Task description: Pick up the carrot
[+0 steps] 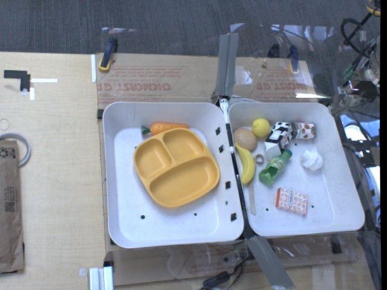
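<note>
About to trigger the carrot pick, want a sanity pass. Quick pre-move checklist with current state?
1. Carrot located: ok, in the left bin, behind the yellow plate.
2. Carrot top side uncovered: ok, nothing lies over it.
3. Side clearance: not ok, carrot sits against the plate's far rim and close to the bin's back wall.
4. Lookalikes: ok, banana and lemon are in the right bin.
5. Green stem end points to the view's left: ok.
6. Gripper readiness: cannot tell.
</note>
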`<state>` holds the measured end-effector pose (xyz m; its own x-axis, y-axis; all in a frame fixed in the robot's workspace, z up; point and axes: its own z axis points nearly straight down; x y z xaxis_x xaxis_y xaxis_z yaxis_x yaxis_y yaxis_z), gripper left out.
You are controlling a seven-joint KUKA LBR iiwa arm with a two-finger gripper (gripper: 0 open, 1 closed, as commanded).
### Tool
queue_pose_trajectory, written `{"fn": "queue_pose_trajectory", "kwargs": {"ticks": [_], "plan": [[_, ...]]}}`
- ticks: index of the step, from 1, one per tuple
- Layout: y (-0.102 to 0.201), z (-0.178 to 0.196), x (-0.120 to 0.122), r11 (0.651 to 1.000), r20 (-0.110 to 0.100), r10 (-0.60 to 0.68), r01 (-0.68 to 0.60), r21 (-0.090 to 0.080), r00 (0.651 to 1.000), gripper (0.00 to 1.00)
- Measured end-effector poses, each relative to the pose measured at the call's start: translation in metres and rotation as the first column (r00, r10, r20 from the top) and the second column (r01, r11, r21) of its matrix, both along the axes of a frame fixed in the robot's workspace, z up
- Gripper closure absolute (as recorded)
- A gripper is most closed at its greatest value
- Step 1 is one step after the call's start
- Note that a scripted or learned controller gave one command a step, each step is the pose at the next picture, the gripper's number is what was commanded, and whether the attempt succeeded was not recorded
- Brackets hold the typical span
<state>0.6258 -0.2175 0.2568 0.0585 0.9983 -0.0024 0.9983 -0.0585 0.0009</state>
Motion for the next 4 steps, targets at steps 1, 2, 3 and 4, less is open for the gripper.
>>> {"fn": "queue_pose_trajectory", "kwargs": {"ticks": [1,2,3,4], "plan": [[0.002,0.022,0.011,0.914,-0.002,-0.406,0.406,0.000,0.914,1.00],[0.006,0.034,-0.015,0.988,-0.003,-0.153,0.153,0.001,0.988,1.00],[0.012,0.108,0.033,0.893,-0.002,-0.449,0.449,0.000,0.893,1.00],[0.005,0.155,0.027,0.995,-0.001,-0.103,0.103,0.000,0.995,1.00]]}}
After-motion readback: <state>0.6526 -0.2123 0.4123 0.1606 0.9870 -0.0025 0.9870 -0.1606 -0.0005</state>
